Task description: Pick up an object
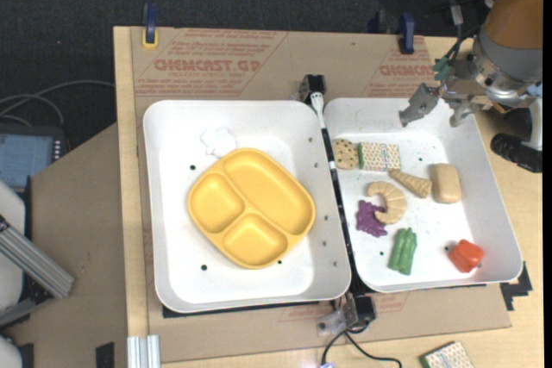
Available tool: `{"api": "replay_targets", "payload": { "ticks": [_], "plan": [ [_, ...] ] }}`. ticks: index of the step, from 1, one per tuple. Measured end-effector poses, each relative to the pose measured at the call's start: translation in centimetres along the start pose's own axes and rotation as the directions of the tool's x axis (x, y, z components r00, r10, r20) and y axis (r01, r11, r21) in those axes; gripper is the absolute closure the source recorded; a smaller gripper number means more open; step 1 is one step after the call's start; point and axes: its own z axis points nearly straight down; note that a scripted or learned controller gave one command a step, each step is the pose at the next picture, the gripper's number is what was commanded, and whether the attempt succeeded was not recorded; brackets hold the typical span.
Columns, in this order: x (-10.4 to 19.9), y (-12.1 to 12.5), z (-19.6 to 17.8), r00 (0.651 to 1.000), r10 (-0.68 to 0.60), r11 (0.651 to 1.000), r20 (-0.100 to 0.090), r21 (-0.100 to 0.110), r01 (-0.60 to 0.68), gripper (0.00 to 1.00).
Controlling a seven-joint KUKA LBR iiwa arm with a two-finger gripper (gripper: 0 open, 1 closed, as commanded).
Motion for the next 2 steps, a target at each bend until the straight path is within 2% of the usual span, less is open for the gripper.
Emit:
{"api": "replay_targets", "payload": {
  "ticks": [1,2],
  "plan": [
    [1.3,-2.2,17.0,1.0,0.0,1.0,-0.004,0.014,0.0,0.0],
    [1.0,-9.7,16.6,1.0,0.003,1.0,-0.003,0.01,-0.003,0.0]
  ]
}}
